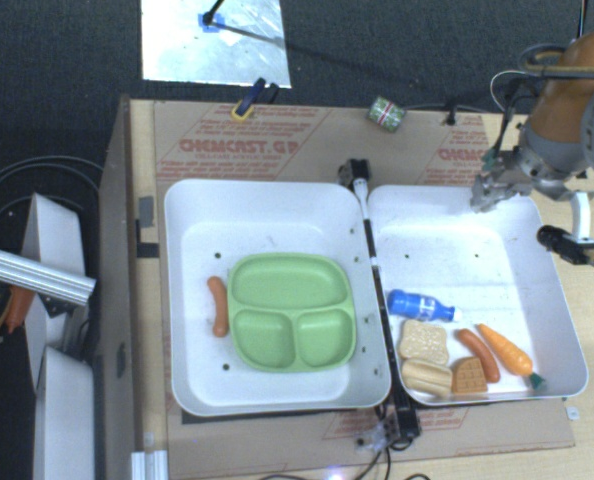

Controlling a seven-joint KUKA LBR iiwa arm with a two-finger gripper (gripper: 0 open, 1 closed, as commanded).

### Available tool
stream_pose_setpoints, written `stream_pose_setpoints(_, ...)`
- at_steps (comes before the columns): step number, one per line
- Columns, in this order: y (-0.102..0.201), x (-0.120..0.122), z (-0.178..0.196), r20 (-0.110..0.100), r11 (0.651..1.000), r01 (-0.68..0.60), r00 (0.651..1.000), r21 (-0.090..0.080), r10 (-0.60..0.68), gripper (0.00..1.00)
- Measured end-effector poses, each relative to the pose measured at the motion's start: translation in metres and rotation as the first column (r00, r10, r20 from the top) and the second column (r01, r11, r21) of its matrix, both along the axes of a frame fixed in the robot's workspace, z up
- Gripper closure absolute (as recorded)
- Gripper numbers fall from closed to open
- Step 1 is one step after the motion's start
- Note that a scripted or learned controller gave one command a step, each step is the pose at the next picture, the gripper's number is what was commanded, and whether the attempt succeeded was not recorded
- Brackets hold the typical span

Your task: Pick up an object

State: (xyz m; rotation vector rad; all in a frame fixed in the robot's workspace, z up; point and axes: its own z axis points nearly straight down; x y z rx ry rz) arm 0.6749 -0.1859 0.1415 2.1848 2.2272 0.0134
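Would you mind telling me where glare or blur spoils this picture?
Camera view: glare whitens the foil sheet at top; the arm and gripper look soft, slightly blurred; both bins are evenly lit, and the blue bottle stays sharp.

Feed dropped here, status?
Gripper at right bin's far rim, holding nothing seen. Bottle, carrot near front. Path clear.

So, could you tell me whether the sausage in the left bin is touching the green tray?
Apart: the camera view shows a white strip of bin floor between the sausage and the green tray.
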Motion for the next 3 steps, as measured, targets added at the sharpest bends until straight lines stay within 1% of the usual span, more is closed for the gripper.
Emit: stream_pose_setpoints(3,-0.001,0.003,0.034,0.011,1.000,-0.006,1.000,-0.004,0.006,1.00)
